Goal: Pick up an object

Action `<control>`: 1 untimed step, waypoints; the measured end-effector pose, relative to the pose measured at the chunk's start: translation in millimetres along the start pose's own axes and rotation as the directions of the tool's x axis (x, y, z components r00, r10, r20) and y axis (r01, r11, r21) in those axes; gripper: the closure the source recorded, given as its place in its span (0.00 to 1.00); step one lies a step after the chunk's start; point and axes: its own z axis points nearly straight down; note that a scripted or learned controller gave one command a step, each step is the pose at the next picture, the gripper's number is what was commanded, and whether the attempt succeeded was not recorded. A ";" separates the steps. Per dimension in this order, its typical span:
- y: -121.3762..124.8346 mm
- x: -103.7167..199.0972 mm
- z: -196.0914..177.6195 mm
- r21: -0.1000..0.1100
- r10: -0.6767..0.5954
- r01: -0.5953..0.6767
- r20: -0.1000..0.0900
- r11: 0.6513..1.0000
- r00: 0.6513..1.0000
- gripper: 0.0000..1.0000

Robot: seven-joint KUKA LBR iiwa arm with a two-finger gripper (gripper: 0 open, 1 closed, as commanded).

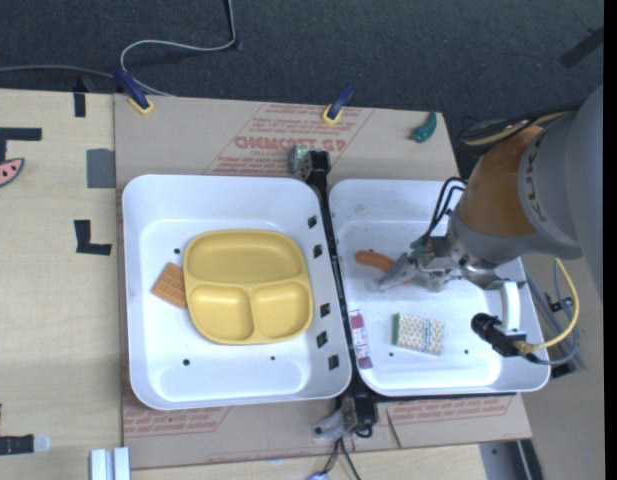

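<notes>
An orange, carrot-like piece (371,259) lies in the right bin (388,203), near its left wall. My gripper (395,271) hangs low over that bin, its tip just right of the orange piece and close to touching it. A small patterned packet (418,334) lies flat toward the front of the same bin, below the gripper and apart from it. In the left bin (153,268) rests a yellow divided plate (250,284) with a brown waffle-like square (170,285) sticking out from under its left edge.
A thin pink-and-white wrapper (357,336) lies along the right bin's left wall near the front. A black ridge with clips (326,268) separates the two bins. The grey arm (528,203) reaches in across the right bin's right side.
</notes>
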 end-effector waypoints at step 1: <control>62.9 36.3 10.1 0.000 -0.002 0.002 -0.002 1.000 1.000 0.00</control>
